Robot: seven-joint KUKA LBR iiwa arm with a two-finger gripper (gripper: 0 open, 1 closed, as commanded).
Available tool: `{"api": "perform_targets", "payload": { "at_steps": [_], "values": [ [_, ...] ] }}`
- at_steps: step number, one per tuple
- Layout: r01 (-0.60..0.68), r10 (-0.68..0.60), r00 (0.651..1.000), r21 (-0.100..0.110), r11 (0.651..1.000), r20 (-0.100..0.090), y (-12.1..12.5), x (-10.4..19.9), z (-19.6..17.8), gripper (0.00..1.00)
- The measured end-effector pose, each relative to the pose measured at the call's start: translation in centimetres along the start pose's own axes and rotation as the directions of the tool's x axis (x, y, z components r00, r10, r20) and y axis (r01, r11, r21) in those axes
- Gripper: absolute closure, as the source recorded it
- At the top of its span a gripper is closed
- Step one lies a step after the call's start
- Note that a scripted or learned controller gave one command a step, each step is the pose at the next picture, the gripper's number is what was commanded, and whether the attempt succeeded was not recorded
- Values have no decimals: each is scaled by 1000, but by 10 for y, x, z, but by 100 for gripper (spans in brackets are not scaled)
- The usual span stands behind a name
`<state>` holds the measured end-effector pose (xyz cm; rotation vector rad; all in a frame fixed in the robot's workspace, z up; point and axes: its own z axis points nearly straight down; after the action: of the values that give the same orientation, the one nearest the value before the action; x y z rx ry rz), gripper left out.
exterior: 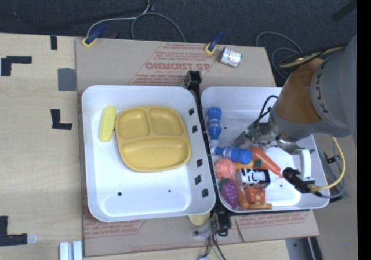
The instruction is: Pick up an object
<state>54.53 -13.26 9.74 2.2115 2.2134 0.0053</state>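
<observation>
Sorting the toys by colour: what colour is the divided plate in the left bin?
Yellow: the divided plate shows clearly in the camera view.

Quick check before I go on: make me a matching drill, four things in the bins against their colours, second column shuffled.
Things:
1. divided plate
2. carrot
3. grapes
4. bottle

Colours:
A. purple
B. blue
C. yellow
D. orange

Pairs: 1-C, 2-D, 3-A, 4-B.
</observation>
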Motion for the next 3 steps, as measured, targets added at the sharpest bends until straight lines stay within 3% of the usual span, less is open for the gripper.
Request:
{"api": "perform_targets", "payload": {
  "at_steps": [1,2,3],
  "values": [
    [-1,1,1000,-11,1000,0,-35,-20,9,0],
    [0,0,1000,4,1000,2,-5,22,10,0],
    [1,-1,1000,6,1000,-2,55,37,-17,0]
  ]
}}
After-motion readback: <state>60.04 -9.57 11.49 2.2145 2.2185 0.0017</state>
